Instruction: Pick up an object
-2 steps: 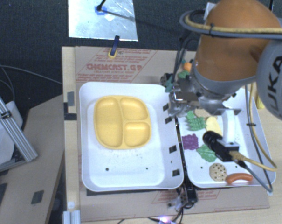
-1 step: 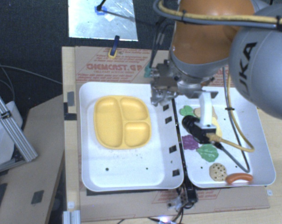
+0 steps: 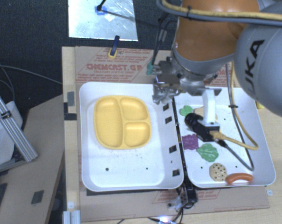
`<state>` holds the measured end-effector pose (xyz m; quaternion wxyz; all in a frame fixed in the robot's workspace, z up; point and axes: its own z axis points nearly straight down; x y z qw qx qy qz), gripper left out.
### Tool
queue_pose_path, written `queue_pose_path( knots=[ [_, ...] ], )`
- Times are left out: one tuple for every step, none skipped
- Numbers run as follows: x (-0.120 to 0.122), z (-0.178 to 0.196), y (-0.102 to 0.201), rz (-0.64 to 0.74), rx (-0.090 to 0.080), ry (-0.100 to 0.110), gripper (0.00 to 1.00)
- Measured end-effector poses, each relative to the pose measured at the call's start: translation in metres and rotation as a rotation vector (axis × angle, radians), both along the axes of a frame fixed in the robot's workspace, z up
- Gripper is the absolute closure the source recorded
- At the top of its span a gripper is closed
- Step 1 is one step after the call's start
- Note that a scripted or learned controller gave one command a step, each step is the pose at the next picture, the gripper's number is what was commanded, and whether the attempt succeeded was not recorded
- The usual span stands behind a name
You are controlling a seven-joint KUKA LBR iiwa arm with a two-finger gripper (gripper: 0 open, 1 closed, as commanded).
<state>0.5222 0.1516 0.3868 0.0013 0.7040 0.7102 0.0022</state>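
Where toys lie: purple grapes [image 3: 189,142] (knobbly).

In the right bin [image 3: 264,171] you see small toy foods lying flat: a green leafy piece [image 3: 185,110] near the top, a purple grape cluster [image 3: 190,142], another green piece [image 3: 208,151] just beside it, a round cookie [image 3: 218,171] (with dark spots) and an orange ring-like piece [image 3: 239,178]. In the left bin [image 3: 131,176] a yellow divided plate [image 3: 121,122] lies upright, its three compartments facing up.
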Motion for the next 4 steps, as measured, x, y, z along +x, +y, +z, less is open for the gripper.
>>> queue_pose_path(
  knots=[
    [0.001, 0.011, 0.000, 0.005, 0.000, -0.002, 1.00],
    [0.001, 0.021, 0.000, 0.010, 0.001, -0.004, 1.00],
    [0.002, 0.032, 0.000, 0.016, 0.001, -0.006, 1.00],
    [0.002, 0.043, 0.000, 0.020, 0.001, -0.008, 1.00]
  ],
)
